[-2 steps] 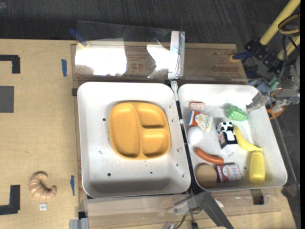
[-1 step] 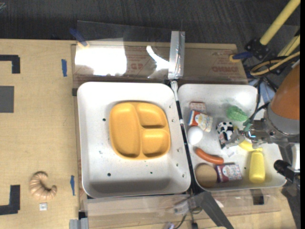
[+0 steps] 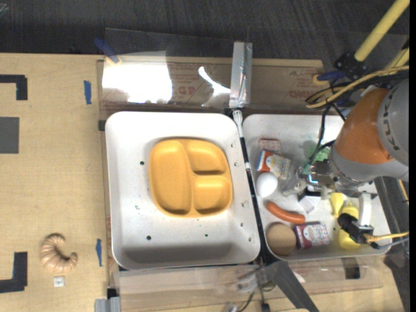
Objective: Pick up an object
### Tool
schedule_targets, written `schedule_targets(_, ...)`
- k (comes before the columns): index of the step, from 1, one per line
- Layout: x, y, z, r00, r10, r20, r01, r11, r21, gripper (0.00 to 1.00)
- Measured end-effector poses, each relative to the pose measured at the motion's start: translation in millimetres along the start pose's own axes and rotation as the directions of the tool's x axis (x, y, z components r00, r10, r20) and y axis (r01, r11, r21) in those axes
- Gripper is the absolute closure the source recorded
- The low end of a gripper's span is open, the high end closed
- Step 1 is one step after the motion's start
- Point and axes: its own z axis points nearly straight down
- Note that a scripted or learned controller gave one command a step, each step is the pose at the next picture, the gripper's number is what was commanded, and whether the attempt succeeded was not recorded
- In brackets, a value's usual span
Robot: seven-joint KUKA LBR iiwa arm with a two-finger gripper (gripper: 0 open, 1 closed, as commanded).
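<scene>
- The gripper point(image 3: 311, 179) is low inside the right bin point(image 3: 292, 132), near the bin's middle, at the end of the grey and orange arm point(image 3: 364, 142) that comes in from the right. It is too cluttered there to tell whether the gripper is wide or narrow, and nothing can be seen held in it.
- Just left of the gripper lies a small printed packet point(image 3: 275, 164), and just below the packet a white egg point(image 3: 266, 186).
- Below the gripper an orange sausage point(image 3: 286, 212) lies slantwise, close to the egg.
- Near the front wall of the bin a can point(image 3: 313, 234) with a reddish label lies on its side. A brown round thing point(image 3: 281, 238) touches its left end.
- To the right of the sausage, under the arm, a yellow thing point(image 3: 337, 204) is partly hidden.
- All these things that could be picked up are in the right bin.
- The left bin point(image 3: 130, 174) sits just beside the right one and holds a yellow divided tray point(image 3: 190, 176) at its centre.
- Well apart from both bins, at the left front of the surface point(image 3: 45, 174), lies a pale curled thing point(image 3: 58, 253).
</scene>
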Motion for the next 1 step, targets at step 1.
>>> schedule_targets(1, -0.3, 1.3, -10.9, 1.0, 0.002, 0.0, -0.002, 1.0, -0.004, 1.0)
